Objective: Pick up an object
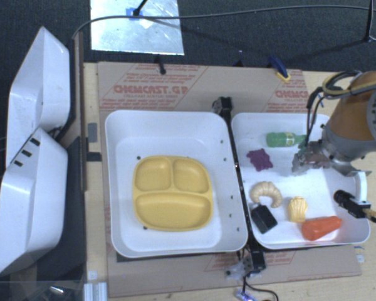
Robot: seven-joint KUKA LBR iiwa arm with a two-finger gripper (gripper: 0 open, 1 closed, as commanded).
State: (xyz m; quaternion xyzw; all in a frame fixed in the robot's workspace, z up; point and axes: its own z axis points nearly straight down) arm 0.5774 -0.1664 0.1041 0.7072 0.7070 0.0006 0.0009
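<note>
The right white bin (288, 179) holds several small items. A green bottle (282, 140) lies at its back, with a purple toy (259, 159) to the left of it. In the front half are a beige croissant (267, 193), a yellow corn-like piece (296, 209), a black block (263, 218) and an orange carrot (321, 227). My gripper (302, 161) hangs low over the bin's right middle, just below the green bottle's right end and right of the purple toy. Nothing is seen held in it.
The left white bin (122, 168) holds a yellow divided plate (172, 192). A black fitting with a cable (349, 202) sits at the right bin's right rim. White housings (34, 149) stand far left, and a metal sheet (136, 17) lies behind the bench.
</note>
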